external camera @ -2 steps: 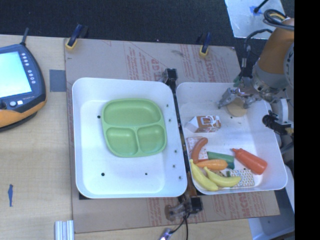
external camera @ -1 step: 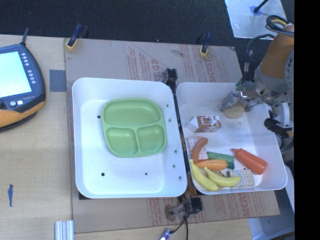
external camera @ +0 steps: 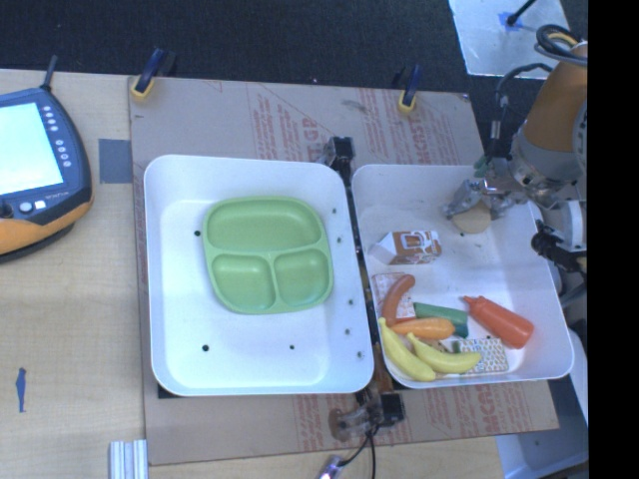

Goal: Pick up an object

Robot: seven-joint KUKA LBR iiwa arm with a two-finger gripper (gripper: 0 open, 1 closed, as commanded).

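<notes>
End effector dips into the right bin's far corner, right over a pale round lump; grip impossible to tell. Remaining toys crowd the near edge.

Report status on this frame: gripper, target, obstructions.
Gripper low at right bin's far end, against a small tan object; grasp unclear. Remaining toys bunched at near end, apart from gripper.

Two white bins, one green plate, two bananas, one hot dog, one ketchup bottle
</notes>
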